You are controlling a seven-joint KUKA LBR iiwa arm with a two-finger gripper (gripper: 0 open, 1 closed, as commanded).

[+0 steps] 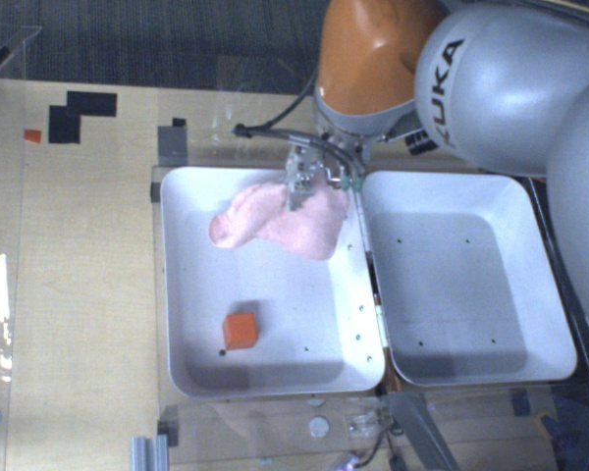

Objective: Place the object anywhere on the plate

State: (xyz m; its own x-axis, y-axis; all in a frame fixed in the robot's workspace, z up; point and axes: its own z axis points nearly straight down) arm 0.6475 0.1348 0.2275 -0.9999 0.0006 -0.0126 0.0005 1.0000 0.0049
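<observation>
1. I look down on my bench (pixel 88 292) and see two white bins side by side.
2. My arm (pixel 491 77) comes in from the right. It is big and grey, with an orange band (pixel 373 42) near the wrist.
3. The gripper (pixel 302 186) hangs over the back of the left bin (pixel 187 361), near the wall between the two bins.
4. A soft pink cloth (pixel 275 224) is right under the gripper. The top of the cloth meets the gripper, and the rest droops down and to the left across the bin floor.
5. The metal parts block my view of the tips, so if the cloth is pinched or just lying there, I cannot tell.
6. A small orange block (pixel 240 331) sits on the floor of the left bin, near the front. It is well apart from the cloth and the gripper.
7. The right bin (pixel 471 263) sits just beside the left one, and their walls touch.
8. A black cable (pixel 275 126) runs from the wrist out to the left.
</observation>
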